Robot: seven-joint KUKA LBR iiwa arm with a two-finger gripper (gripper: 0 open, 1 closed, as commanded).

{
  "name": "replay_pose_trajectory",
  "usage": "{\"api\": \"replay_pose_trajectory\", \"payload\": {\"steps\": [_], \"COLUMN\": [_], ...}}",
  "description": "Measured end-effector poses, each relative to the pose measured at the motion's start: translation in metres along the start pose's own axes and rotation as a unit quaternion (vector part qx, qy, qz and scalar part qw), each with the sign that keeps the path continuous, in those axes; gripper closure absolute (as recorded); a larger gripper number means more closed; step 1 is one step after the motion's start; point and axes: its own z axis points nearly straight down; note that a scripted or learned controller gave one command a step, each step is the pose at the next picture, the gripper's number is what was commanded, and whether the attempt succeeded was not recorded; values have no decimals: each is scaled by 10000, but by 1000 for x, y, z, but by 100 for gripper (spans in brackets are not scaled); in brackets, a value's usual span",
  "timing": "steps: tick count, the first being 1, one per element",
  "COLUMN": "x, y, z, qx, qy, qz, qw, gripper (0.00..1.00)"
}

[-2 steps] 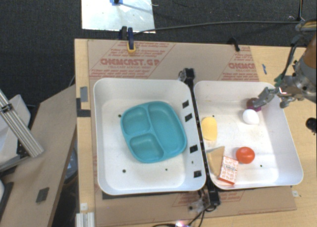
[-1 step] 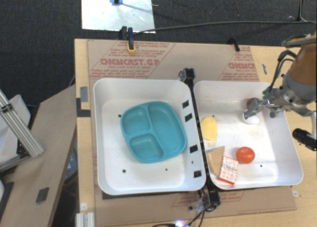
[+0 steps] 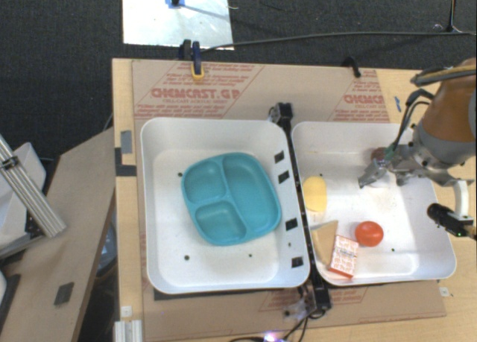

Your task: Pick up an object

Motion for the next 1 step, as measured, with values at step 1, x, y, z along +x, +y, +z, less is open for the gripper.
{"api": "replay_pose_trajectory", "payload": {"steps": [1], "x": [-1], "y": [2], "z": [-14], "qx": [-37], "qy": [-13], "qz": [-3], "qw": [10000], "gripper": [100]}}
